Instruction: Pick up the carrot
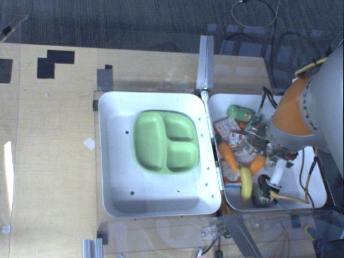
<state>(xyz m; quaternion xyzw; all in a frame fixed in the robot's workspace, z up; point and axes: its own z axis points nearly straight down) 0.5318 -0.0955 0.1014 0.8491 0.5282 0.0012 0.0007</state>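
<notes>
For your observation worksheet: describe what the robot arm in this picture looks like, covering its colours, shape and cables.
The arm is bulky and rounded, with a grey shell and a broad orange band above the wrist. Dark metal fittings sit at the wrist, and thin black cables run beside it.

A single camera was fixed above the bench (54, 160) and looked down on it at a slant, from far enough off to take in both white bins whole. The left bin (115, 160) sat at the centre of the frame, the right bin (317, 198) at the lower right. A strip of dark floor (107, 9) ran across the top of the frame, beyond the bench's far edge. The arm (306, 112) entered from the right edge, near enough the lens to look large and overlap the right bin.
</notes>
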